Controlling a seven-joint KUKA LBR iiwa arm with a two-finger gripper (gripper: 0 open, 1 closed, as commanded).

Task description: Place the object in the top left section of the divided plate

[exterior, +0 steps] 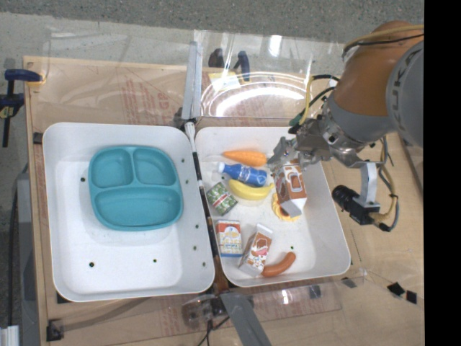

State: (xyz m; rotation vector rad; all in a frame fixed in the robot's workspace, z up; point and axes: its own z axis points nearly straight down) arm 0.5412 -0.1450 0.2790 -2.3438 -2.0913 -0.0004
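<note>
**Arm over the right bin, plate waiting in the left**

Pale wooden bench (108,85) carries two shallow white bins side by side. Left bin (65,265) holds a teal divided plate (135,188), its sections bare. Right bin (328,244) holds the clutter: a carrot (245,156), a blue bottle (241,172), a banana (250,189), a green packet (221,198), two small cartons (230,237) (256,249) and a sausage (279,264). The gripper (288,166) hangs over the far right part of this bin, just above a brown-and-white carton (291,192) that stands tilted beside the banana. Whether its fingers are apart or clamped on the carton cannot be told.
</note>
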